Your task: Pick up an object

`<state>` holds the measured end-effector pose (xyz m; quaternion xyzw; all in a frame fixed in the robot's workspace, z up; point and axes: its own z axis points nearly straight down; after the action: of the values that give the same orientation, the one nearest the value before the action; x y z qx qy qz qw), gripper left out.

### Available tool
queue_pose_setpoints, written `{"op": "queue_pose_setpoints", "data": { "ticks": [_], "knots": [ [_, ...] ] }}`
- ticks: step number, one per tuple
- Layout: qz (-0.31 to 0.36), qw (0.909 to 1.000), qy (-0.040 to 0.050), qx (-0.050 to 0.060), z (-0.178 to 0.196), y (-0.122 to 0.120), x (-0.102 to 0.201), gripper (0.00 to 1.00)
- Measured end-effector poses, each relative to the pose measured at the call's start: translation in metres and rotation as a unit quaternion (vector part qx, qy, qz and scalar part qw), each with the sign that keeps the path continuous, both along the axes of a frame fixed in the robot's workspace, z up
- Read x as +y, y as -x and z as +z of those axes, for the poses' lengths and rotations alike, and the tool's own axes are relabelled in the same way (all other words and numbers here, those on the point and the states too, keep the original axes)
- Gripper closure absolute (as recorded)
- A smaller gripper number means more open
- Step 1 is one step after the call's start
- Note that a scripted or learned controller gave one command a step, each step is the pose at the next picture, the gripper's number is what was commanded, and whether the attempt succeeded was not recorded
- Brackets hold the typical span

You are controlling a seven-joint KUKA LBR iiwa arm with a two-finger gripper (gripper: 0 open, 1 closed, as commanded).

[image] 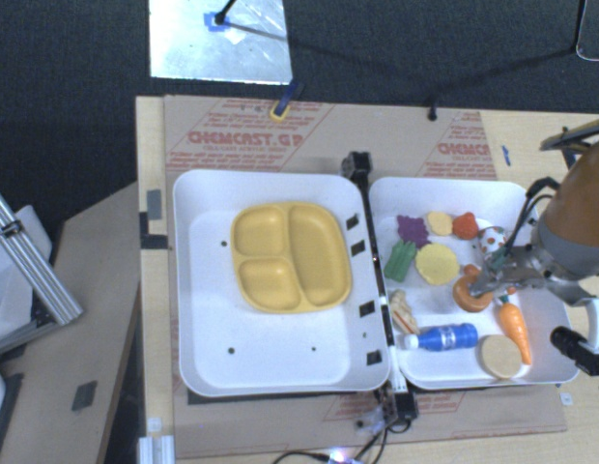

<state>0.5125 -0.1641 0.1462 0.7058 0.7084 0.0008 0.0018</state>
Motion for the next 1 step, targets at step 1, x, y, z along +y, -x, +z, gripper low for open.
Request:
{"op": "queue_pose_setpoints", "data": {
  "ticks": [1],
  "knots": [
    [0.001, 1.0000, -0.0001, -0.001, 0.0478, 0.0027, 0.0078, 1.00]
  ]
}}
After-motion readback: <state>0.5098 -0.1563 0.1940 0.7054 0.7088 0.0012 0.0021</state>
